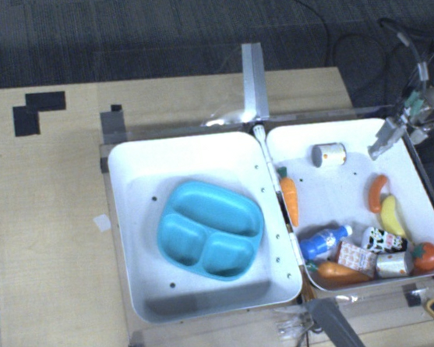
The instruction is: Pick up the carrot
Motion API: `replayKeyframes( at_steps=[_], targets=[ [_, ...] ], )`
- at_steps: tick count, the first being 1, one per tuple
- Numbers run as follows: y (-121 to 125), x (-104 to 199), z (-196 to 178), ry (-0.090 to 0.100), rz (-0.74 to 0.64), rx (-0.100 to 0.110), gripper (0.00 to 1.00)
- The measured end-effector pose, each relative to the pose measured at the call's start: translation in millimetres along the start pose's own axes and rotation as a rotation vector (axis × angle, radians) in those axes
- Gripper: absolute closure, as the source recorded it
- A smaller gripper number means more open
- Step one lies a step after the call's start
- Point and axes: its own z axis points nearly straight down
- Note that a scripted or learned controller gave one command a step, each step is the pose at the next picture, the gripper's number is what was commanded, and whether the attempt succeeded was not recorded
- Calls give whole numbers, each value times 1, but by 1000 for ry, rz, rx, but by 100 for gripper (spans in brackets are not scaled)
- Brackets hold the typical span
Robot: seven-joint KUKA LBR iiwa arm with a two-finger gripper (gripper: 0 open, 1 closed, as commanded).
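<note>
Hand (389, 136) at right bin's (353, 132) far corner, grip state unclear; carrot (288, 192) unlabelled

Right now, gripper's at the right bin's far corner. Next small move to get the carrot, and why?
Probably traverse toward the divider and stop above the orange carrot with the green top. It lies along the left wall of the right white bin, apart from the clutter, while the gripper sits over the bin's far right corner, nowhere near it. Descend only once it is lined up with the carrot's long axis.
</note>
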Motion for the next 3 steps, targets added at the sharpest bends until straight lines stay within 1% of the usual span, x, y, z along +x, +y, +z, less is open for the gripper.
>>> replayKeyframes(
  at_steps=[1, 2, 3],
  targets=[
    [-32, 85, 129, 1, 98, 3, 0],
    [-22, 134, 171, 1, -158, 2, 0],
    [11, 104, 170, -1, -367, -3, 0]
  ],
)
